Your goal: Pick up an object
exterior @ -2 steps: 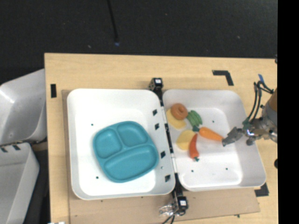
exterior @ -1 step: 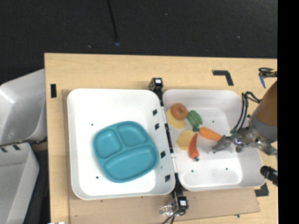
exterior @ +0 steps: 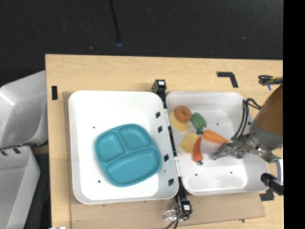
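My tool (exterior: 220,152) hangs low in the right bin (exterior: 224,182); I cannot tell its grip.
Just beside its tip: one carrot (exterior: 214,137), one red pepper (exterior: 197,149). Beyond: two yellow pieces, one doughnut (exterior: 182,113), one green vegetable (exterior: 198,121).

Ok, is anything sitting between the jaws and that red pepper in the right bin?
Nothing visible. The gripper hangs low in the right bin, just right of the red pepper, with bare white floor between them. The carrot lies just above that line and the yellow piece to the pepper's far side.
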You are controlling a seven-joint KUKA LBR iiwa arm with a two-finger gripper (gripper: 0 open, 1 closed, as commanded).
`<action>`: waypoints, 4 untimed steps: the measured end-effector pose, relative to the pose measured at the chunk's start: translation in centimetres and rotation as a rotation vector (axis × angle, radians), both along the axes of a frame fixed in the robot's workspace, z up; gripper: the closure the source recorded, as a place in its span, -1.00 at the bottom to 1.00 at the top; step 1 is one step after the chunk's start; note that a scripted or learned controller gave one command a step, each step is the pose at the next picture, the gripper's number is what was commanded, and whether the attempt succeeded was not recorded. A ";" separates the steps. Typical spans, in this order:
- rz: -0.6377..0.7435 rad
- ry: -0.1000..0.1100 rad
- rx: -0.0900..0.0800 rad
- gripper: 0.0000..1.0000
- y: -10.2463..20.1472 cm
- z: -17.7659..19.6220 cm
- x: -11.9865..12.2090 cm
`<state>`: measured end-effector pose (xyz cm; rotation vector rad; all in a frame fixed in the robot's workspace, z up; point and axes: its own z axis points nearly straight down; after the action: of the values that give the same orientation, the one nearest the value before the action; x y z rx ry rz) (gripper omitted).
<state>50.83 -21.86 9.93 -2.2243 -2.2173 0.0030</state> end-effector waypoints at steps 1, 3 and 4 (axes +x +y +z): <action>-0.003 -0.005 -0.002 1.00 -0.1 1.3 0.1; 0.006 -0.011 -0.004 1.00 -0.6 14.1 1.1; 0.008 -0.005 -0.001 1.00 -0.7 15.3 1.2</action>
<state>52.03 -22.59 25.19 -2.2188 -2.2292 -0.0016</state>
